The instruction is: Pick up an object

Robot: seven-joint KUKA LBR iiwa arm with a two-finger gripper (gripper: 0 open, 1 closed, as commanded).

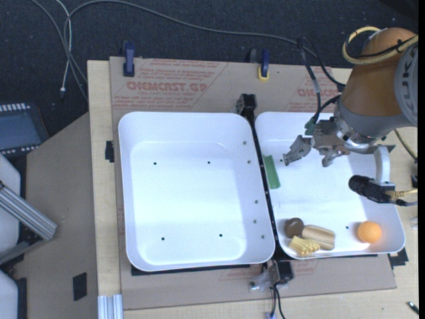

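My gripper hangs over the upper middle of the right bin, open, its two fingers spread with nothing between them. A green block lies along that bin's left wall, just left of and below the gripper. At the bin's front edge sit a brown round piece, a tan cylinder and a yellow ridged piece, close together. In the front right corner rests an orange ball.
The left bin stands beside the right one, their walls meeting at the middle. A black elongated part reaches over the right bin's right side, below the wrist. Clamps and cables lie at the board's back edge.
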